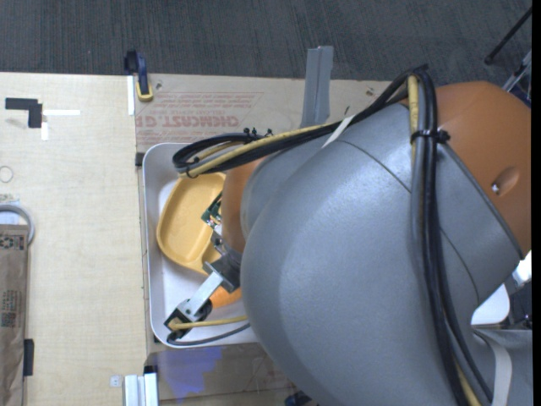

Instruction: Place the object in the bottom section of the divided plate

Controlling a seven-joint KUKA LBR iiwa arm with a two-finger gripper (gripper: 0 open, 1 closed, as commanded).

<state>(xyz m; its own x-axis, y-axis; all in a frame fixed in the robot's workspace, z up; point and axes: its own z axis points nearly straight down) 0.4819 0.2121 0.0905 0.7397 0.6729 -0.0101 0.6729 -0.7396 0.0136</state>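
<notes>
the grey arm [355, 269] is nearest the camera, a smooth rounded casing with a dull sheen that takes up the frame from 2 to 6 o'clock. its glossy orange band [482, 150] sits at 2 o'clock. the arm's bulk covers the jaws, so i cannot tell whether they are apart, together or clamped on anything.

below it, at 9 o'clock from centre, lies the divided plate [182, 227], yellow moulded plastic with a raised, rounded rim, half hidden by the arm. a small orange shape [223, 295] shows at the arm's edge, just beside the plate's 5 o'clock rim. it may be the object, but too little shows to be sure.

the wrist hangs low over the plate, so this looks like the placing step. the next move calls for a release over the bottom section and a straight lift clear of the rim.

the plate rests in a shallow white bin [152, 252] with soft corners, on a pale, matt worktop [76, 227]. at 12 o'clock lies a printed cardboard sheet [203, 108], and beyond it dark ribbed floor [169, 15].
</notes>
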